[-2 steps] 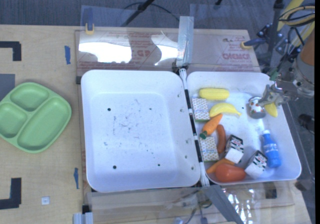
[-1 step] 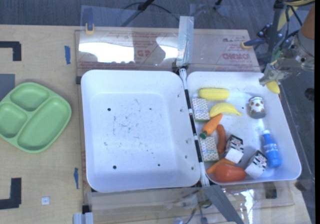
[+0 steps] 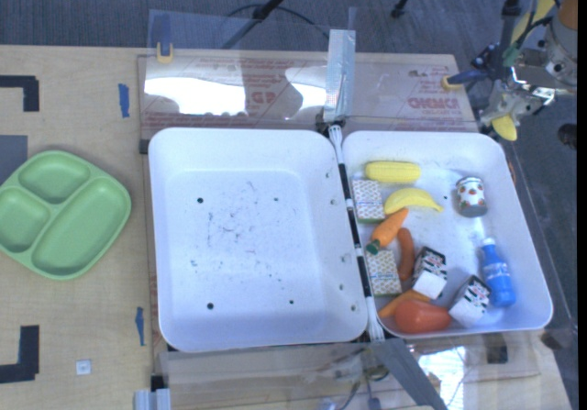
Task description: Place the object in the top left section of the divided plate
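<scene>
The green divided plate (image 3: 126,200) lies on the wooden bench at the far left, outside both bins, and its three sections hold nothing. My gripper (image 3: 518,98) hangs at the upper right, beyond the far right corner of the right bin (image 3: 527,216), well away from the plate. A small yellow piece (image 3: 503,128) shows just under it, and I cannot tell whether it is held. In the right bin lie a corn cob (image 3: 393,171), a banana (image 3: 413,201), a carrot (image 3: 390,227), a blue bottle (image 3: 495,272) and a red pepper (image 3: 417,314).
The left bin (image 3: 165,216) is bare white with faint scuffs. The right bin also holds two checkered blocks (image 3: 369,199), small black-and-white cartons (image 3: 429,272) and a round white item (image 3: 470,196). A clear plastic panel (image 3: 238,78) stands behind the bins.
</scene>
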`<state>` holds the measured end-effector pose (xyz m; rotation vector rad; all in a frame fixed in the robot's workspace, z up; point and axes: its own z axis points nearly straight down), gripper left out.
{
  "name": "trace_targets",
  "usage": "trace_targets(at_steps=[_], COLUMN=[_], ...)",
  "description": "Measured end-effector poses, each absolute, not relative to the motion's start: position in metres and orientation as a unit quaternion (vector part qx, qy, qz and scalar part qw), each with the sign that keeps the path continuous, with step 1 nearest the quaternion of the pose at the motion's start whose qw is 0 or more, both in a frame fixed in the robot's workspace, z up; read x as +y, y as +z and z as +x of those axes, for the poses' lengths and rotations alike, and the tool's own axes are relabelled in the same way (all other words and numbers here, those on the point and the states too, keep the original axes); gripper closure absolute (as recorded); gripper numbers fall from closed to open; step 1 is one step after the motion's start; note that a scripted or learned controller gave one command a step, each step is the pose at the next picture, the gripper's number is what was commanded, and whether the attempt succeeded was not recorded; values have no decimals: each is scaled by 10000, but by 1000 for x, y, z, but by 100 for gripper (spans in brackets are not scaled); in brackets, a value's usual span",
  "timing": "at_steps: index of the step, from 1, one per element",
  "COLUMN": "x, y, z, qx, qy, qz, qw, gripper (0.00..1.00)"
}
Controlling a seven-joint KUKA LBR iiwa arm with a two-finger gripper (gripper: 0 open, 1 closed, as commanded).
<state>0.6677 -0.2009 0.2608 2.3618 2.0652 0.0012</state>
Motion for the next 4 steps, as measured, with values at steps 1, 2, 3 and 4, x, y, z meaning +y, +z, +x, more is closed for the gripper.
trace_targets(at_steps=[1, 2, 3, 4], x=[-198, -196, -188, -170], y=[272, 282, 186, 124], z=[669, 671, 661, 663], qx=[6602, 6617, 6489, 4860], qy=[3, 4, -3, -10], qz=[7511, 7498, 7609, 8740], qw=[37, 63, -1, -11], gripper=[100, 100, 100, 100])
